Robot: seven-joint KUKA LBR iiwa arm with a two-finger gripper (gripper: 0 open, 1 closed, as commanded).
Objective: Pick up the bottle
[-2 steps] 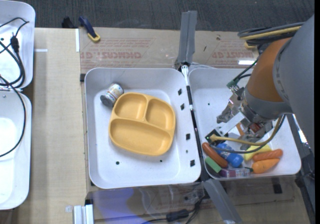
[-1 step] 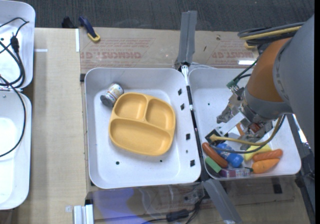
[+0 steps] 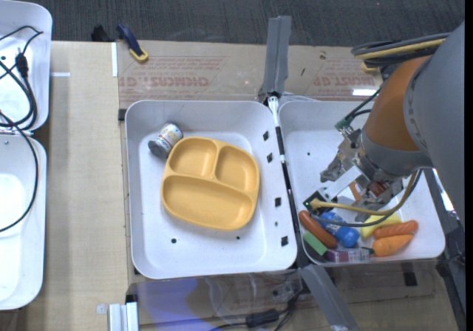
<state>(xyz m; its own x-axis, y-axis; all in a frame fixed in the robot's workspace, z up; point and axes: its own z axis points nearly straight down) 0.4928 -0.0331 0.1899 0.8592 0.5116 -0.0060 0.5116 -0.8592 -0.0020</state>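
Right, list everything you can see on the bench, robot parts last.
Left bin: one, white, middle of the bench.
Right bin: one, white, beside the left bin.
Divided plate: one, yellow, in the left bin.
Can: one, silver, on its side at the plate's far left corner.
Toy carrots: two, orange, near edge of the right bin.
Sausage: one, red, right bin's near left corner.
Blue item: one, next to the sausage; possibly the bottle.
Clamp: one, blue and yellow, far bench edge.
Arm: one, grey with orange band, over the right bin.
Gripper: one, low over the pile.

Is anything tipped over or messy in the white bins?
Yes. A small can lies on its side in the left bin, touching the yellow divided plate. In the right bin, toy food is jumbled along the near edge.
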